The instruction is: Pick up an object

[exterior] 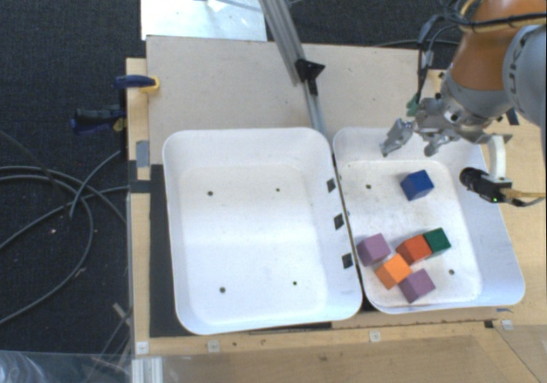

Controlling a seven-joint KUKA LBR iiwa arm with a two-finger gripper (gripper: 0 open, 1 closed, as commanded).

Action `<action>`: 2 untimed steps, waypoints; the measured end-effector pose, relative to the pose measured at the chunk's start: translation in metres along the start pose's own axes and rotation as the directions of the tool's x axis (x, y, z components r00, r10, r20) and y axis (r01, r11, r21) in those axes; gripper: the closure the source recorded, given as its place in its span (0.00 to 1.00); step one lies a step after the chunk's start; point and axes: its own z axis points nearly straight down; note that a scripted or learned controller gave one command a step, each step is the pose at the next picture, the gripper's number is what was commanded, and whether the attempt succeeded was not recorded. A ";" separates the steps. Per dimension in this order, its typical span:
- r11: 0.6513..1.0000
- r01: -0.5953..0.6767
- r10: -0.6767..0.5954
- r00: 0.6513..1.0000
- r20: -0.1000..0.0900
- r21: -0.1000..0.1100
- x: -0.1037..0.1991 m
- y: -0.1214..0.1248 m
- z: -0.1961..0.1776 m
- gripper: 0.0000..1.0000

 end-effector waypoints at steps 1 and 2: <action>1.000 -0.010 0.010 1.000 0.003 0.004 -0.060 -0.009 0.048 0.00; 1.000 -0.006 0.006 1.000 -0.001 0.003 -0.105 0.029 0.109 0.00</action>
